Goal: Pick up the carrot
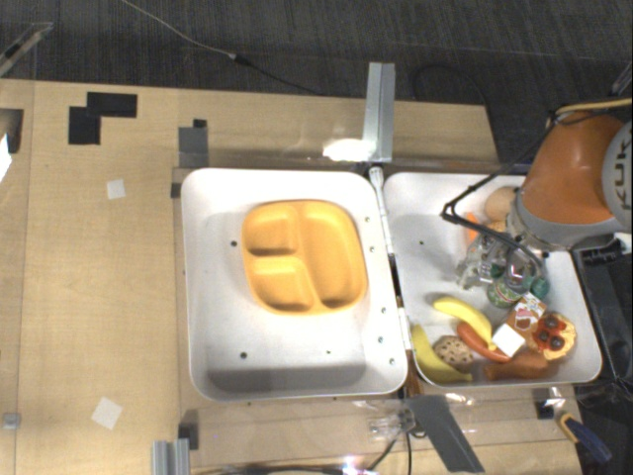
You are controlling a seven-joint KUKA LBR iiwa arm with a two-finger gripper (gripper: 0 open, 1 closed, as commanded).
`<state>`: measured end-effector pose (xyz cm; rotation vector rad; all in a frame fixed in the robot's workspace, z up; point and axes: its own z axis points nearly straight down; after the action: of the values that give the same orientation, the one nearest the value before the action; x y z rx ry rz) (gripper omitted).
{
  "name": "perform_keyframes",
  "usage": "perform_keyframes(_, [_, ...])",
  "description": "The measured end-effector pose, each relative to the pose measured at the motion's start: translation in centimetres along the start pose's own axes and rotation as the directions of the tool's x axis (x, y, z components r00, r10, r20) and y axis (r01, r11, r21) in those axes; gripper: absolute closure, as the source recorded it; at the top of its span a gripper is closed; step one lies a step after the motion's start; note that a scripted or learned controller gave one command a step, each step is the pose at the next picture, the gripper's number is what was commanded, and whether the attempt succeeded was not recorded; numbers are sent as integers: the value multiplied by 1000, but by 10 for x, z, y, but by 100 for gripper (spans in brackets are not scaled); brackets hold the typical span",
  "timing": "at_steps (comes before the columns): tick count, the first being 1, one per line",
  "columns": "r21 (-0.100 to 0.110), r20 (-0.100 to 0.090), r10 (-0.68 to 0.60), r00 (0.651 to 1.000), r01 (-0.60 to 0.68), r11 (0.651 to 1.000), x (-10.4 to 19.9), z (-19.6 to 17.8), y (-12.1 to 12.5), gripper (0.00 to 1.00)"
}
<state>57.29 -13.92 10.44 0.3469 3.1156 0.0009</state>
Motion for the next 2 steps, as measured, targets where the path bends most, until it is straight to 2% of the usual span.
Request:
perform_keyframes(1, [1, 5, 89, 996, -89, 996, -18, -13, -54, 100])
perform_keyframes(2, [-4, -1, 83, 997, -83, 997, -17, -12, -49, 0])
